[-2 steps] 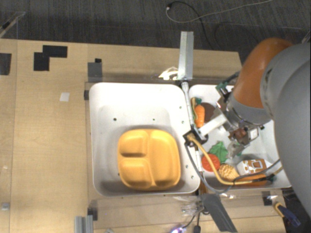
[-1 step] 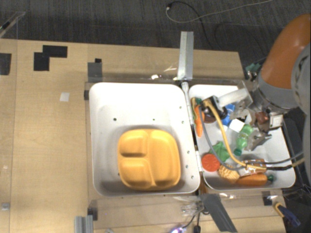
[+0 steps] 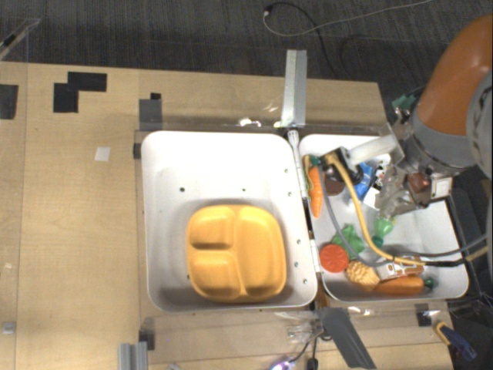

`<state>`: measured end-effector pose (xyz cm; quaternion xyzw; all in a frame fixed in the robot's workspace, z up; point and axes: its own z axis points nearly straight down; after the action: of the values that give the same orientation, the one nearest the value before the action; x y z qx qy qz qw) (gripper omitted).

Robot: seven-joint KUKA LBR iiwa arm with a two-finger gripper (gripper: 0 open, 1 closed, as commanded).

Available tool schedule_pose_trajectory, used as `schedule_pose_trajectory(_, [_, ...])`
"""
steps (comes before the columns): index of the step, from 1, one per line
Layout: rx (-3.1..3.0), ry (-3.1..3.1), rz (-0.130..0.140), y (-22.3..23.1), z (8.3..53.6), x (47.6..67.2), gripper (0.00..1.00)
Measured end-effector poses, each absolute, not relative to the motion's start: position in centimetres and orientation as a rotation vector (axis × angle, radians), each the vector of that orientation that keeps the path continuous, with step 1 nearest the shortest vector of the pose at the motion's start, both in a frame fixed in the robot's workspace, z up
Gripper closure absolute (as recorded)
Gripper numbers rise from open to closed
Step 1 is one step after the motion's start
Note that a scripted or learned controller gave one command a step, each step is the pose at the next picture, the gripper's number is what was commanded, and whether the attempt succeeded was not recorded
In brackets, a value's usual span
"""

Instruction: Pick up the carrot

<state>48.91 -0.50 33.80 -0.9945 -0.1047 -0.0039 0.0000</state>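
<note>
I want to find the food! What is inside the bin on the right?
In the right bin: a carrot by the left wall, a red tomato, green pieces, a bread roll. The arm covers the upper right corner.

The two bins [image 3: 162, 206] are white, and the left one holds a yellow-orange tray [image 3: 235, 251]. The carrot [image 3: 315, 191] is orange with a green top; a red tomato [image 3: 334, 257] lies near green pieces [image 3: 353, 237]. The arm [image 3: 462, 75] is orange above grey.
</note>
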Motion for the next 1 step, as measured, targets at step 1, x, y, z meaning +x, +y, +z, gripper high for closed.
schedule_pose_trajectory(1, [-3.124,-0.316,-0.008,5.65,42.15,54.66,1.0])
